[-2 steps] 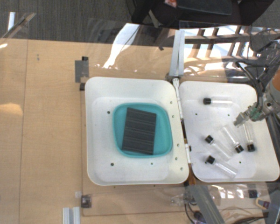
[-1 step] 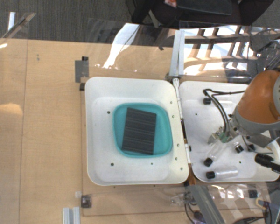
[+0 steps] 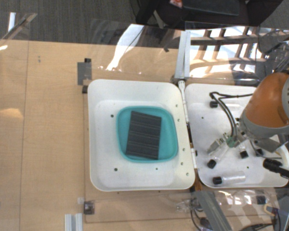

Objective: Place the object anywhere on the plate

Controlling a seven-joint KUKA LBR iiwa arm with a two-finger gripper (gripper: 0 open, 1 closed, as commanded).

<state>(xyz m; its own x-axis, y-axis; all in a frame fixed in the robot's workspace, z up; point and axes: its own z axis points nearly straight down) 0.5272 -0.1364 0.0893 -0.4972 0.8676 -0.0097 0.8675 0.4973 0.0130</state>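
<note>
A teal square plate (image 3: 169, 134) lies in the left white bin (image 3: 101, 172). A dark grey ribbed rectangular block (image 3: 144, 134) rests flat on the middle of the plate, tilted slightly from the bin's sides. My gripper (image 3: 220, 146) hangs low over the right bin (image 3: 202, 97), well to the right of the plate and apart from the block. The grey arm with its orange band (image 3: 269, 100) rises above the gripper and hides part of that bin.
Under the arm in the right bin are small black pieces (image 3: 211, 163) and a clear tube with a black cap (image 3: 229, 179). A black cable (image 3: 224, 105) loops from the wrist. A ridge (image 3: 187, 129) divides the two bins.
</note>
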